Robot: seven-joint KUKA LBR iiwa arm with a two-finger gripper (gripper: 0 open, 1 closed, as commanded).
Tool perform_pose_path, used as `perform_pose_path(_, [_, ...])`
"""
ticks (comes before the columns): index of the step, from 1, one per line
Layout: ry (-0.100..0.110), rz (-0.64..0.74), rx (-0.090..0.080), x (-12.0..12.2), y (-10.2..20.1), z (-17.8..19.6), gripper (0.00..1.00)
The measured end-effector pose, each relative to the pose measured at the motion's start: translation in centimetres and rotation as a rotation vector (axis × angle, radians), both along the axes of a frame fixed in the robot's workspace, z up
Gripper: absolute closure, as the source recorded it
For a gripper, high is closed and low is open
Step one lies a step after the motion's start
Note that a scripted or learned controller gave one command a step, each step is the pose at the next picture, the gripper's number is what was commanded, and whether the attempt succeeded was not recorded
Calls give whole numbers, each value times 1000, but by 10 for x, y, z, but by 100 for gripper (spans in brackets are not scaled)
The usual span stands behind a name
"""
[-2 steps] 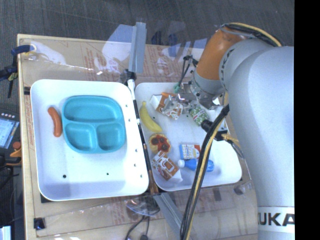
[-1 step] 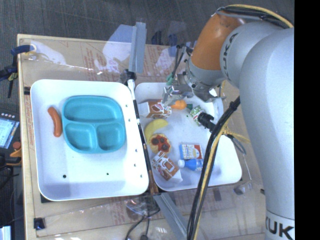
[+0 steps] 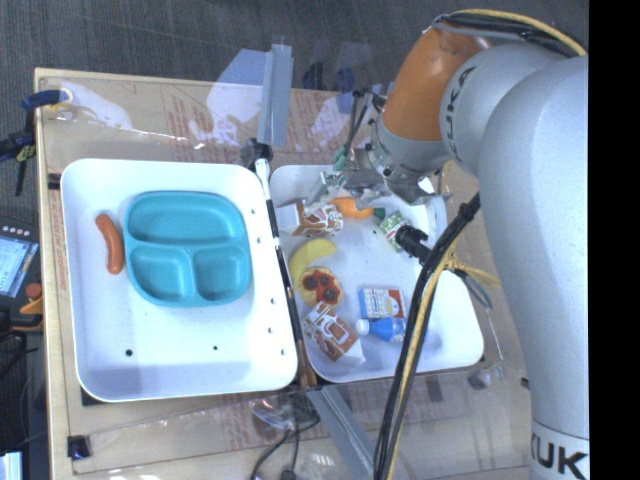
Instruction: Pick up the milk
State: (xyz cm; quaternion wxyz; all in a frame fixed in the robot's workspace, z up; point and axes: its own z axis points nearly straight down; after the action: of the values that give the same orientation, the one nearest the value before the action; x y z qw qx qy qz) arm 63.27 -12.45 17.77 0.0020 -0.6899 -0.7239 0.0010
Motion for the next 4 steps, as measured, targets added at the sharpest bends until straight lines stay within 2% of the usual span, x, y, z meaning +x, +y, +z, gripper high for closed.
perform_pose_path(1, [-22,6,-6,12,6,-65,0])
perform_pose_path(2, [-25,9,-3,13,8,-53,100])
perform_pose_path(3, [-24,9,-3,13,8,-53,0])
perform_pose_path(4, [-26,65,-4,11,-6,-73,0])
